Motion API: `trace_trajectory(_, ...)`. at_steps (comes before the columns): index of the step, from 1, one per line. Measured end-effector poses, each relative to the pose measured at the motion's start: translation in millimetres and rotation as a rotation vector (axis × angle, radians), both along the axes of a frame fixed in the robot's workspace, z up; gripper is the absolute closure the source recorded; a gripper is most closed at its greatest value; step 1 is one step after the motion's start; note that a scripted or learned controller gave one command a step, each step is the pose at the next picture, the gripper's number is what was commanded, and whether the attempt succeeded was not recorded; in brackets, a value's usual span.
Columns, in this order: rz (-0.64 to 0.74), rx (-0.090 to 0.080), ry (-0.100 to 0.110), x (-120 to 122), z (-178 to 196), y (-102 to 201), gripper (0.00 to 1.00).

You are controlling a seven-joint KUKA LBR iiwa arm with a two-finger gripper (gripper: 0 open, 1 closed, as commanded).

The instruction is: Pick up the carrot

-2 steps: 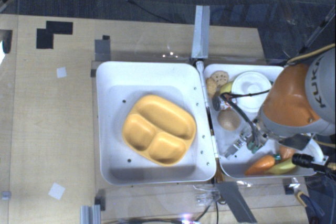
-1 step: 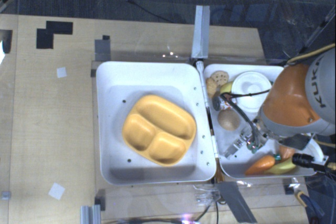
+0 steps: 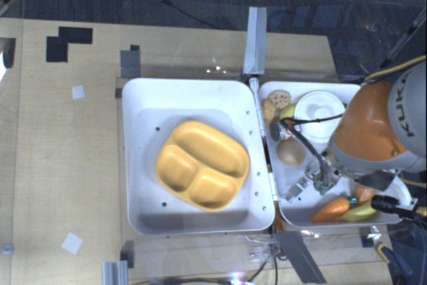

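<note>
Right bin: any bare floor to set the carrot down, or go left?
Right bin is crowded: cookie, white cup, carrot and gripper leave scant floor. Left bin has bare floor along its left wall and near edge, around the yellow divided tray.

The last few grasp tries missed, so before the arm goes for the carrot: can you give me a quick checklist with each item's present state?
1. Carrot located: ok. The carrot lies near the front edge of the right bin.
2. Carrot free to grasp: not ok. A yellow-green fruit lies against it, and the arm partly covers both.
3. Gripper near the carrot: ok, it sits just above it in the view.
4. Fingers around the carrot: cannot tell.
5. Nearby clutter: not ok. A brown round item, a cookie and a white cup share the bin.
6. Left bin: ok. It holds the yellow divided tray, apart from the carrot.
</note>
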State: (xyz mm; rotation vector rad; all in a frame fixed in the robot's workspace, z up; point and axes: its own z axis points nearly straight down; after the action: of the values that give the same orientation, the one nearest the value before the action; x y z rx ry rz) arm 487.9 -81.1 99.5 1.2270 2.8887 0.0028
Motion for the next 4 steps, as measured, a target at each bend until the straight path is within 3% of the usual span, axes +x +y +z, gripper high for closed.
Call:
trace_trajectory(1, 0.007, -0.001, -0.007, 2.7, 11.2, 1.0, 1.0)
trace_trajectory(2, 0.007, -0.001, -0.007, 2.6, 11.1, 1.0, 0.0)
trace_trajectory(4, 0.007, -0.001, -0.007, 2.6, 11.1, 1.0, 0.0)
